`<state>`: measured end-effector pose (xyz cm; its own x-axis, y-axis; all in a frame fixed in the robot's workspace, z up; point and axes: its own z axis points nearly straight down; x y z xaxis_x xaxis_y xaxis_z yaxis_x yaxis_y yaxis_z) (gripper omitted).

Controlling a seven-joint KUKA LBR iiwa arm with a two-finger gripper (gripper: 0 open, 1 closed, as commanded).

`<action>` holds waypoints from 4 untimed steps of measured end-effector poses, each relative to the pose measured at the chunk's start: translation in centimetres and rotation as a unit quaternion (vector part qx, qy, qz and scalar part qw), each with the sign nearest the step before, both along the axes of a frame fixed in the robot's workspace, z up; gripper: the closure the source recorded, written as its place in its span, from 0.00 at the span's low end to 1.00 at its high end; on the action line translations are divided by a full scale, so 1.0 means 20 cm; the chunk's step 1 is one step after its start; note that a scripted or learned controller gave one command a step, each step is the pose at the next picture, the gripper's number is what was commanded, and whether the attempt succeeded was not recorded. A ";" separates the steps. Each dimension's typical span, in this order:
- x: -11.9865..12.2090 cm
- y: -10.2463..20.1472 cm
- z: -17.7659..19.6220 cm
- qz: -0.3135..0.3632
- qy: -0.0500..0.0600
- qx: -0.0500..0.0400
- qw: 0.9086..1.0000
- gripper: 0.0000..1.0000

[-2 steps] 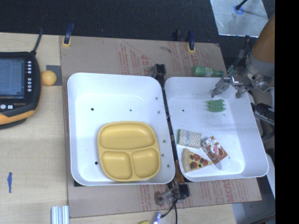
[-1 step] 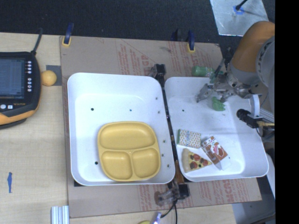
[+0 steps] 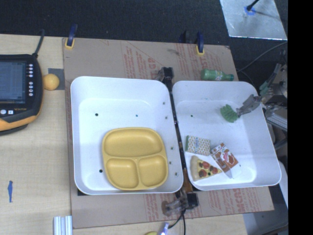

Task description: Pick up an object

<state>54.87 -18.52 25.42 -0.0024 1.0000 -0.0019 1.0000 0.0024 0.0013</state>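
Green crumpled object (image 3: pixel 228 113), small and soft-looking, lies in the upper right part of the right-hand shallow white bin (image 3: pixel 259 173), which sits right of centre in the frame. The grey gripper (image 3: pixel 240 111) reaches in from the right edge, its tip touching or just beside the green object's right side; whether the fingers are open or closed cannot be told, since they are small and blurred here. In the lower left of the same bin lie three flat items close together: a pale patterned square card (image 3: pixel 198 144), a triangular toy pizza slice (image 3: pixel 204 168) below it, and a red and white packet (image 3: pixel 225 158) to their right. The left-hand white bin (image 3: pixel 83 102) holds a yellow plastic divided tray (image 3: pixel 134 157) with three compartments. Both bins rest on a brown cardboard sheet (image 3: pixel 146 58) on the worktop. A green bottle (image 3: pixel 217 75) lies on the cardboard just above the right bin. At the far left sit a black and orange control pendant (image 3: pixel 17 94) and a small yellow ball (image 3: pixel 51 82).
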 end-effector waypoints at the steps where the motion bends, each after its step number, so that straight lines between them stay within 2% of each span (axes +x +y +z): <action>1: 0.26 -0.10 -0.71 0.002 0.004 0.001 1.000 0.00; 2: 0.54 -0.02 -0.81 0.001 0.002 0.001 1.000 0.00; 3: 0.08 -0.01 -0.69 0.001 0.003 0.000 1.000 0.00; 4: 0.50 -0.13 -0.81 0.001 0.002 0.001 1.000 0.00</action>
<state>64.79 -21.10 9.18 -0.0035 1.0000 0.0009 1.0000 0.0035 -0.0018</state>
